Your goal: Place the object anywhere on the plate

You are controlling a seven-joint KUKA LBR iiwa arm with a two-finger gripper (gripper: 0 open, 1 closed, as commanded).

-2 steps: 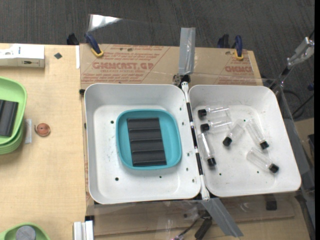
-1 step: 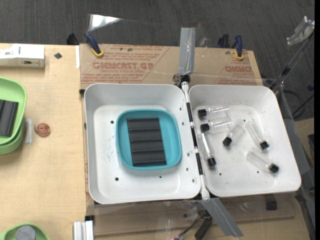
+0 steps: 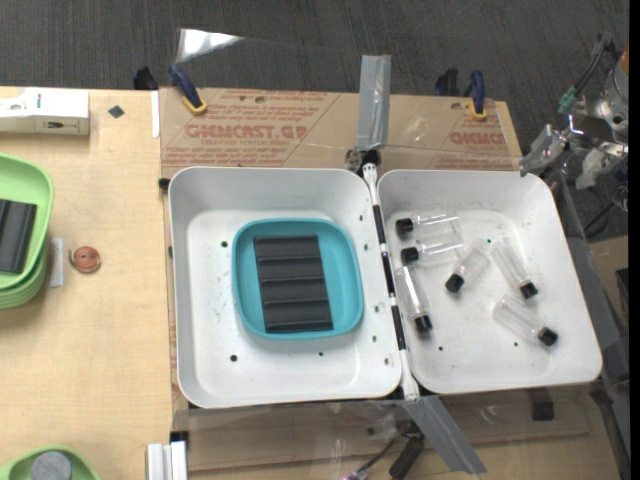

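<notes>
The green tray point(image 3: 20, 230) at the left is cut off by the picture's edge, and so is the dark block point(image 3: 15, 234) lying in it. A green round lid point(image 3: 45, 465) is cropped at the bottom left corner. At the right edge the arm's metal parts point(image 3: 590, 133) are cut off and too cluttered to make out, and the clear tubes point(image 3: 470, 268) blur into the white bin point(image 3: 570, 363).

— Where do we see our arm?
— At about two o'clock, by the frame's edge, where our gripper point(image 3: 585, 153) sits among metal parts and cables.
— And its pose?
— Too cluttered and cropped for us to tell.
</notes>
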